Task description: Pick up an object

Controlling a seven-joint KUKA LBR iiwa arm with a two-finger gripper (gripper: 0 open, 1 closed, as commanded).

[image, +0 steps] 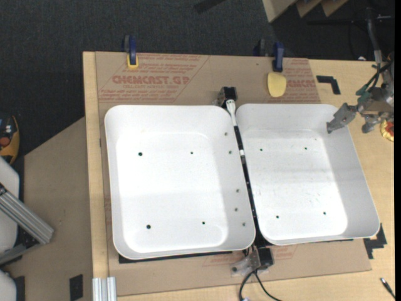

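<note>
Two shallow white bins sit side by side on a cardboard sheet, the left bin (125, 187) and the right bin (351, 187). My gripper (340, 117) shows as a small grey piece hovering over the right bin's far right corner, reaching in from the right edge of the camera view. A small pale yellow object (276, 84) lies on the cardboard just behind the right bin's far rim, under a blue clamp (277, 55). It is well to the left of my gripper and apart from it.
A second blue clamp (130, 46) with a yellow tip holds the cardboard's far edge at the left. A black bar (237, 144) runs between the bins. Cables (250, 269) sit at the front edge, and a metal rail (25, 218) at the left.
</note>
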